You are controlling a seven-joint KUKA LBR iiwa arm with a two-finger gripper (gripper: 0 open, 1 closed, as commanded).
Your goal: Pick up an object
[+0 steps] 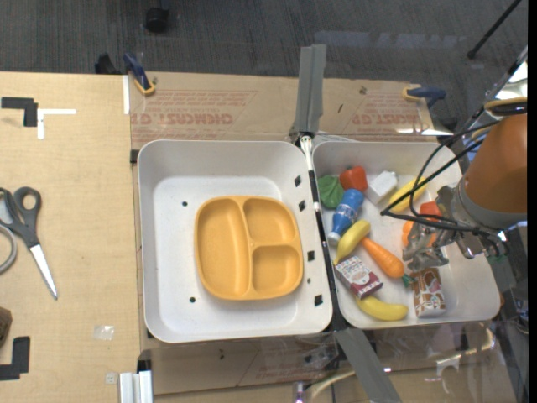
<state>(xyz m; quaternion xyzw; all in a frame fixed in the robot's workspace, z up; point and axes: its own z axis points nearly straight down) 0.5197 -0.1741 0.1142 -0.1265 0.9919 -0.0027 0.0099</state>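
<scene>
The right bin [478, 305] holds several toy foods. Among them are a red pepper [354, 177], a green piece [330, 191], a white block [383, 183], a blue bottle [345, 211], a yellow banana [353, 237], a carrot [383, 258], a small red and white carton [359, 277], a second banana [382, 310] and a juice carton [429, 293]. My gripper [423, 248] hangs low over the bin's right half, just right of the carrot and above the juice carton. An orange piece [428, 211] and a yellow piece [404, 195] lie partly behind the cables.
In the left bin [159, 225] lies a yellow divided plate [249, 247]. Scissors [30, 235] rest on the bench at the far left. Black cables [428, 175] run from the arm across the right bin's back. Clamps [139, 72] hold the cardboard behind the bins.
</scene>
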